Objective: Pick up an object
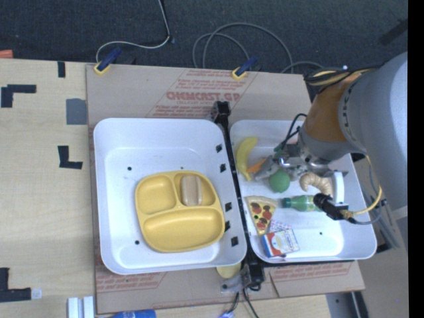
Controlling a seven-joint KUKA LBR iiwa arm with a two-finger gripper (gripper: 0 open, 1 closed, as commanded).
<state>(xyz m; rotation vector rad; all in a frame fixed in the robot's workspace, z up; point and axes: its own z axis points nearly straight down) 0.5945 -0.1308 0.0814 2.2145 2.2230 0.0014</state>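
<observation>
**Gripper down among the toys in the right bin, grasp not settled**

The arm reaches in from the right and its gripper is low in the right bin, in the upper part where the toys crowd together. The metal fingers sit just above a green ball, with a banana to their left and a small orange piece between banana and fingers. I cannot tell whether the fingers are apart or together; they are small and tangled with the clutter, and nothing shows plainly between them.

Other candidates lie close by: a croissant just right of the ball, a green bottle below it, a pizza slice and a small carton nearer the front wall. The left bin holds a yellow divided plate with a bread roll in one compartment.

By my reading, this is the grasping step: the gripper is at its target, most likely the ball or the orange piece, and no lift has begun. The next move calls for a firm close on one item only, then a straight lift. A round ball may squirt out from the fingertips, and the neighbours are near enough to be nudged.
</observation>
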